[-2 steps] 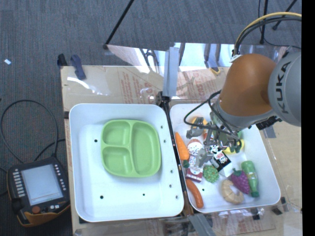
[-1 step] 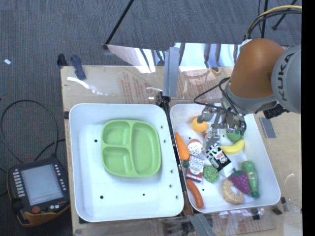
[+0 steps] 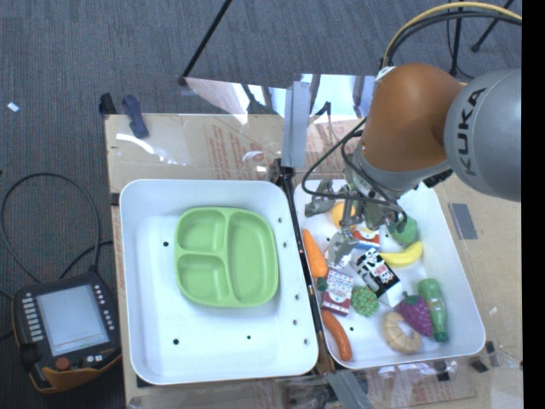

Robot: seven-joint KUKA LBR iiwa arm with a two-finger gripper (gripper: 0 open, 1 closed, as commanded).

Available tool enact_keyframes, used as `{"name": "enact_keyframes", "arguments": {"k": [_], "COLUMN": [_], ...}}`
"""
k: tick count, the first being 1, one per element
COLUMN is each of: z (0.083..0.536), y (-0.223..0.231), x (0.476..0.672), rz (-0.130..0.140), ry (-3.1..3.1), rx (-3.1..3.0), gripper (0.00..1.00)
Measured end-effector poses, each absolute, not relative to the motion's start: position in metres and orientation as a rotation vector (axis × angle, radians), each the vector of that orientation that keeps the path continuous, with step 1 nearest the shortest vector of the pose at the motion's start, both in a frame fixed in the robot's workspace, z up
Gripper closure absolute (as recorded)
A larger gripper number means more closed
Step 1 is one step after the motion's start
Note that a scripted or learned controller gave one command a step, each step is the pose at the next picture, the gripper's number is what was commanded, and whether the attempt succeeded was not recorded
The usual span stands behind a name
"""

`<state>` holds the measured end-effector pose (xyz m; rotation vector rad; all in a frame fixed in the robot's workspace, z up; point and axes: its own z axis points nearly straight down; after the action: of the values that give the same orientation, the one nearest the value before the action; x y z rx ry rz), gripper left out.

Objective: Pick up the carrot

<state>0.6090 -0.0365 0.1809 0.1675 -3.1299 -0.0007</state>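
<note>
Hovering over the right bin (image 3: 456, 279) at centre right, gripper (image 3: 362, 221), grip state perhaps hidden, cannot tell; carrot (image 3: 315, 254) lying along that bin's left wall, just left of it

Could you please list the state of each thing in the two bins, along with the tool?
carrot: lying along the right bin's left wall, not gripped.
tool: low over the right bin, just right of the carrot.
green tray: flat in the left bin, compartments bare.
banana: lying flat.
green bottle: on its side.
grapes: lying beside the bottle.
sausage: lying by the bin's front corner.
</note>
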Motion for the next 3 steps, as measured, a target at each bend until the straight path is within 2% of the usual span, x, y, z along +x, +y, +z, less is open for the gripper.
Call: {"name": "enact_keyframes", "arguments": {"k": [1,2,3], "z": [0.134,0.110,0.084], "y": [-0.069,-0.085,-0.090], "x": [0.642,0.645,0.634], "rz": [-0.005,-0.002,-0.003], "ry": [-3.143,-3.141,-3.097], "rx": [-0.087,-0.162,-0.494], "gripper": [0.00,0.00,0.00]}}
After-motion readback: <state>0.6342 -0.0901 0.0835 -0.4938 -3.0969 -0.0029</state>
